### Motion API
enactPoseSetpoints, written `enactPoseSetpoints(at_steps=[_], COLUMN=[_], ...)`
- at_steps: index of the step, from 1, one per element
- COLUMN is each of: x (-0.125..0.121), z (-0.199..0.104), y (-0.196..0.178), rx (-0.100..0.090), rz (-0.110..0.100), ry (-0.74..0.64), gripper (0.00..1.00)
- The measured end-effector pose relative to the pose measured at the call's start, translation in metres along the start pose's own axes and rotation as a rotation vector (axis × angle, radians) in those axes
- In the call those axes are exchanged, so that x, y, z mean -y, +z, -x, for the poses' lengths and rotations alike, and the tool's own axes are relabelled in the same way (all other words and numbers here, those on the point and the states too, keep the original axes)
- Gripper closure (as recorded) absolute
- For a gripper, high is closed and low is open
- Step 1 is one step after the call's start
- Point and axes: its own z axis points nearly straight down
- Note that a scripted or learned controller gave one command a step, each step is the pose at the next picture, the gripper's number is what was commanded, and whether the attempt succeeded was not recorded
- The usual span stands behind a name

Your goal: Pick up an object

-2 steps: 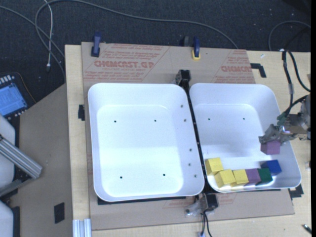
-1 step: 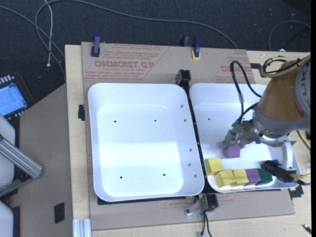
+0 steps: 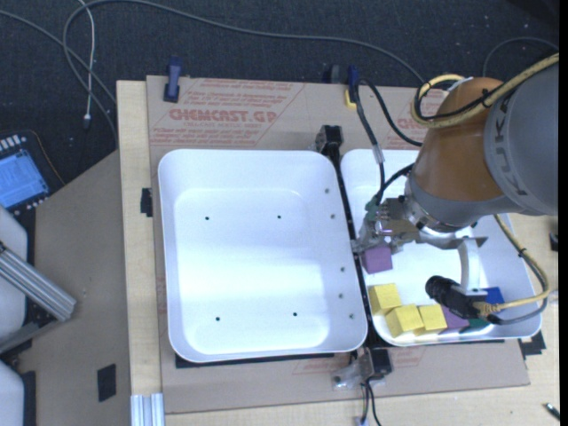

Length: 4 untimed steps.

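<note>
Grey arm with orange band reaches in from the right over the right-hand shallow white bin. Tool sits low over that bin's left side, close to the wall shared with the left-hand shallow white bin.

Small purple cube lies directly at the tool's lower end, touching or nearly touching it. Tool opening: cannot tell from this view, and whether the cube is gripped cannot be told either.

Just in front of the cube, three yellow blocks cluster in the right bin's near corner: one nearest the cube, two side by side against the near rim. A small blue block lies further right.

Both bins rest on a brown printed cardboard sheet on the pale tabletop.
</note>
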Motion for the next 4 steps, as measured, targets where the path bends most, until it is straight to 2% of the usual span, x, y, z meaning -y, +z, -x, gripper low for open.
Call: enactPoseSetpoints(at_steps=[1,2,3,4], x=[0.003,-0.04,-0.115,-0.159], z=[-0.01,-0.053,-0.003,0.017], y=[-0.001,-0.141,-0.223,-0.136], rx=[0.0,-0.003,0.001,0.001], rz=[0.005,0.004,0.002,-0.014], ry=[0.012,0.005,0.011,0.01], gripper=[1.0,1.0,1.0,1.0])
